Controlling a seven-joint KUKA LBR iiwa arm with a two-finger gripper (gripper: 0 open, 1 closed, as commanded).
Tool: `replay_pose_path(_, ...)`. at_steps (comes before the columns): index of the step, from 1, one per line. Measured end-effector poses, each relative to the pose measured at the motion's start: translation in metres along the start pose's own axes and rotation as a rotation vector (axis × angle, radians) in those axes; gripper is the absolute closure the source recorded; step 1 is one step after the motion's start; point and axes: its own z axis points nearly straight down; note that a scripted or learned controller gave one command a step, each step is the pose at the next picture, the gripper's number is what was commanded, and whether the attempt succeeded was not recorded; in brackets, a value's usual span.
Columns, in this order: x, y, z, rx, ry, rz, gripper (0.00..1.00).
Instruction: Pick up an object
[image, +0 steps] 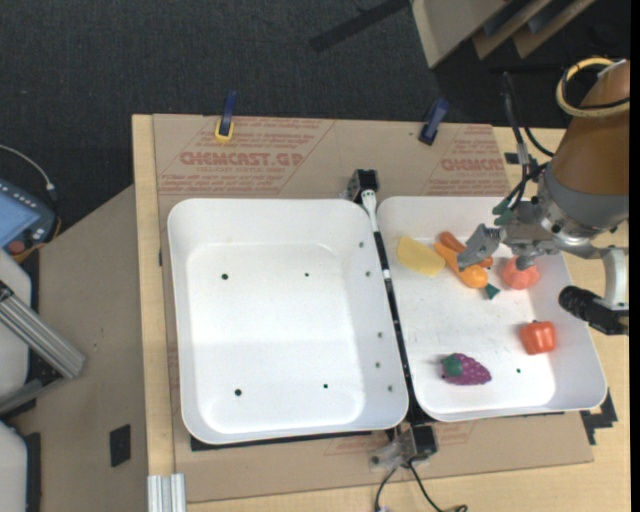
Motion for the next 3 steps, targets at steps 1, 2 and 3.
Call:
replay_pose_path(1, -0.02, 0.04, 0.136, 0.005, 0.0, 0.001, 0.0)
replay_pose_path(2, -0.067, 0.1, 0.13, 0.012, 0.0, 0.003, 0.0)
replay_pose_path(3, -0.003, 0.101, 0.128, 0.001, 0.002, -0.005, 0.0)
